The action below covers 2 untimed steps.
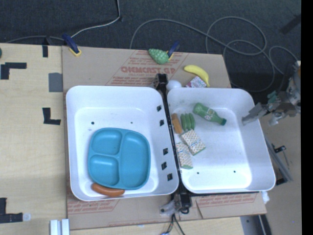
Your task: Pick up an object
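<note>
The right bin (254,170) holds a green bottle (209,114) lying on its side near the back. A ribbed green piece (187,121) and a small orange piece (176,124) lie by the bin's left wall. Two patterned packets (193,142) (184,158) lie in front of them. My gripper (259,110) hangs at the right bin's right rim, apart from all of these, roughly level with the bottle and to its right. Nothing shows in it.
The left bin (78,102) holds a blue divided plate (119,158) and an orange sausage (107,190) at its front edge. Behind the bins on the cardboard lie a banana (197,73), a green toy (159,55), a white ball (173,84) and a small packet (197,82). Cables run across the dark floor.
</note>
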{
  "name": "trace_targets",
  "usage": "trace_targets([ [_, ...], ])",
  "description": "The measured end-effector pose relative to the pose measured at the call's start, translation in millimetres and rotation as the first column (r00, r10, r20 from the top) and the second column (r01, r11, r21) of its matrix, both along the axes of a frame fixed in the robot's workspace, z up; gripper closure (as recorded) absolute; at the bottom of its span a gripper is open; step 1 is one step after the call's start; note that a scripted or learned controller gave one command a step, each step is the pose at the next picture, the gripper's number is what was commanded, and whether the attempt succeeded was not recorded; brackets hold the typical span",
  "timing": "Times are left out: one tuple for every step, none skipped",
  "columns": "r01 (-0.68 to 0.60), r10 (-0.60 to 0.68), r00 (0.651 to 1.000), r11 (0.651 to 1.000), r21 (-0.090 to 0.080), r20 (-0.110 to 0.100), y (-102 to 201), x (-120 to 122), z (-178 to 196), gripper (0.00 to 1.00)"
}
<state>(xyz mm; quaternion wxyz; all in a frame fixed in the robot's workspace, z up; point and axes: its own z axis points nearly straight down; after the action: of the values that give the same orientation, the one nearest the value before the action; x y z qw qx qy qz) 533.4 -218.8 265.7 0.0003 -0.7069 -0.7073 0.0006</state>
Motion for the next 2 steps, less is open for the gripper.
trace_targets([
  [-0.002,0.002,1.000,1.000,0.003,-0.003,102,-27,-113,0.00],
  [0.000,0.000,1.000,1.000,-0.001,0.004,112,16,-180,0.00],
])
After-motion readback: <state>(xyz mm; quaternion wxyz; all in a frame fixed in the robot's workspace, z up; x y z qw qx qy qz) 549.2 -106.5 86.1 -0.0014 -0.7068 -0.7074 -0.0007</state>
